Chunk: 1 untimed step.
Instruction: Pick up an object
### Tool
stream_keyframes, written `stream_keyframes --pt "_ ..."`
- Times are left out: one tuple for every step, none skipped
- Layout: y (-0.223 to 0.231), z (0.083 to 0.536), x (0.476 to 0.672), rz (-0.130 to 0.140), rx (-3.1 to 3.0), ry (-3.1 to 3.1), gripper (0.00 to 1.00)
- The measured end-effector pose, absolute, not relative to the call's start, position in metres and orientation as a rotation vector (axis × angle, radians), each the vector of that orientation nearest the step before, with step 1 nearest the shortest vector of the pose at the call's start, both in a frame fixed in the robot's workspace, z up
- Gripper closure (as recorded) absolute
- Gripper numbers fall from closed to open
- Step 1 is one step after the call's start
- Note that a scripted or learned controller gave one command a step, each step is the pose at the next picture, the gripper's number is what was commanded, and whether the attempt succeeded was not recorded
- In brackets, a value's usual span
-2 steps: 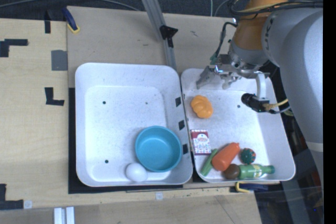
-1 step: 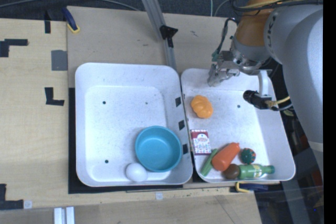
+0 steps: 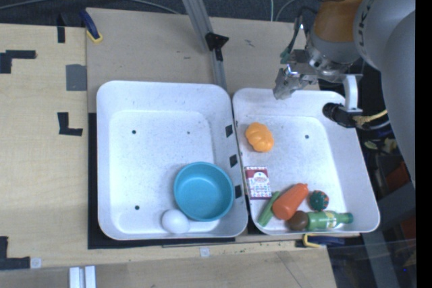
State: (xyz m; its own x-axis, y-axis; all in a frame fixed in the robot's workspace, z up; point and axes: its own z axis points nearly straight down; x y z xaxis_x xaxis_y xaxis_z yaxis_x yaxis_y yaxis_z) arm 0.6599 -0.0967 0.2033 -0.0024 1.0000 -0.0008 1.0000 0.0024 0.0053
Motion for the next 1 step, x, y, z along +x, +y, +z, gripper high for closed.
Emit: stream_keyframes --pt "-0.0965 0.2241 0.6604 0.001 2.219 2.222 1.0"
